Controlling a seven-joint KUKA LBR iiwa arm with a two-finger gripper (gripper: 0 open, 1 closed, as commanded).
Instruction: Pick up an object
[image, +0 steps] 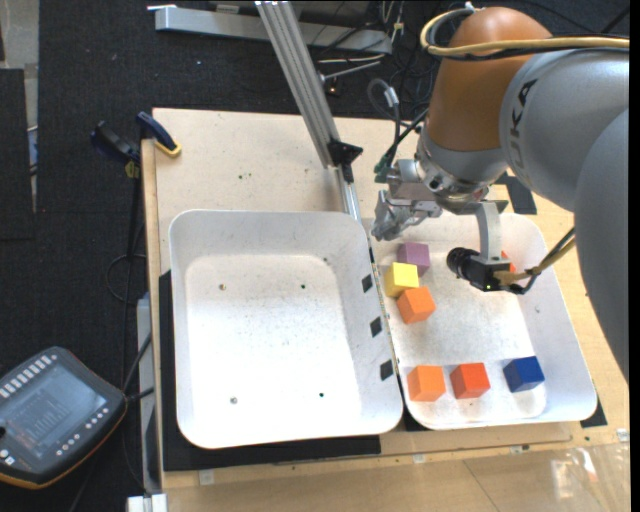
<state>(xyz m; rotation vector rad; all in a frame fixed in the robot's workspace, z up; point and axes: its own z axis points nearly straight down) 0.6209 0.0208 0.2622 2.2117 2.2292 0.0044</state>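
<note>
The right bin (560, 345) holds several small blocks. A purple block (415, 256), a yellow block (404, 276) and an orange block (416, 303) cluster near its left wall. Along the front lie another orange block (427, 382), a red-orange block (470, 380) and a blue block (523, 374). My gripper (392, 228) hangs over the bin's back left corner, just above and left of the purple block. Nothing shows between its fingers. The arm's bulk hides the bin's back edge.
The left bin (200, 300) lies beside the right one, sharing a raised rim (375, 300). A slanted metal rail (305, 80) crosses the back. A blue-and-yellow clamp (140, 140) sits at the bench's far left corner. A pendant (50, 415) lies at the lower left.
</note>
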